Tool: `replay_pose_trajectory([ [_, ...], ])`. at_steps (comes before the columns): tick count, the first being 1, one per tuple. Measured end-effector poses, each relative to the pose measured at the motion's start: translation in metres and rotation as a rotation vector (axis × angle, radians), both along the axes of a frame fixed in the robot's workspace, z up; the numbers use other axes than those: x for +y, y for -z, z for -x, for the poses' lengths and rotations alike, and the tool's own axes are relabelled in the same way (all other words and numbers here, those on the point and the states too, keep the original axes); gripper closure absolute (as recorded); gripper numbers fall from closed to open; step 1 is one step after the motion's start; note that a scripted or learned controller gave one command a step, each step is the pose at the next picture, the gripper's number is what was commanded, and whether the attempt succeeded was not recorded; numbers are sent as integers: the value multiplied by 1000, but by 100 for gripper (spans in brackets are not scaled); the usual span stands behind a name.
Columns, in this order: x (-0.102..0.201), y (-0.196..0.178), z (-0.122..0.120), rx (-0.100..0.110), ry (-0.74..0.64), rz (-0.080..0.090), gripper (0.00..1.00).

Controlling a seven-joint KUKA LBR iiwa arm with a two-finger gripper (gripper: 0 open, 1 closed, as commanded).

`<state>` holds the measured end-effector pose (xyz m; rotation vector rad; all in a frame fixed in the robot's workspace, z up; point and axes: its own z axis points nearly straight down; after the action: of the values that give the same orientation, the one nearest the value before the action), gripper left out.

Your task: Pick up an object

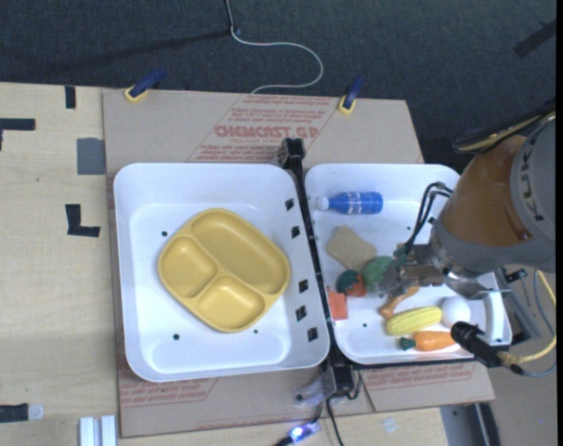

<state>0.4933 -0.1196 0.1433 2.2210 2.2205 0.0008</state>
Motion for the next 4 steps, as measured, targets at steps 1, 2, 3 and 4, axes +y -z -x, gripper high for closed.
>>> replay_pose_trajectory([
  [1,0,-43,5,-1,-1,0,100],
  [2,1,-83,4,-1,-2,0,100],
  [3,51,-71,-11,4,-6,-2,100],
  [4,107,-83,-23,2,-8,-2,100],
])
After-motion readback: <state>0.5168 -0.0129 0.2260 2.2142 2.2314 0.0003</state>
